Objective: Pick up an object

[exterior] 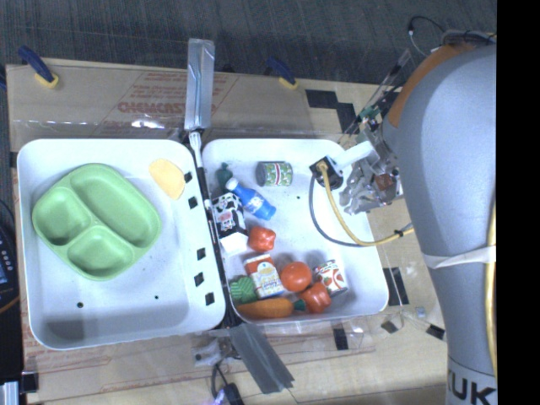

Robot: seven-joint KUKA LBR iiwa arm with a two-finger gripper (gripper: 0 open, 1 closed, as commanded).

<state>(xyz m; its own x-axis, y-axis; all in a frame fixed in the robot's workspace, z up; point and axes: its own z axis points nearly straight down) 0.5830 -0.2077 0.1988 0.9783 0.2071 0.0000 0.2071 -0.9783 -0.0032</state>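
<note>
Dark carpet lies behind the tabletop [253,91], which carries a left bin [51,323] with a green tray [95,219] and a right bin [291,154] crowded with toy groceries [283,281]. Over that bin's right edge hangs the tool [364,188]; it seems to carry nothing, though I cannot tell its spread. Nothing is lifted; picking remains.

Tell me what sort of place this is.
Most likely a robotics lab's pick-test bench, not a kitchen: two white bins stand on a board held by blue clamps, toy food such as a plastic carrot fills the right one, and a grey arm reaches in.
</note>
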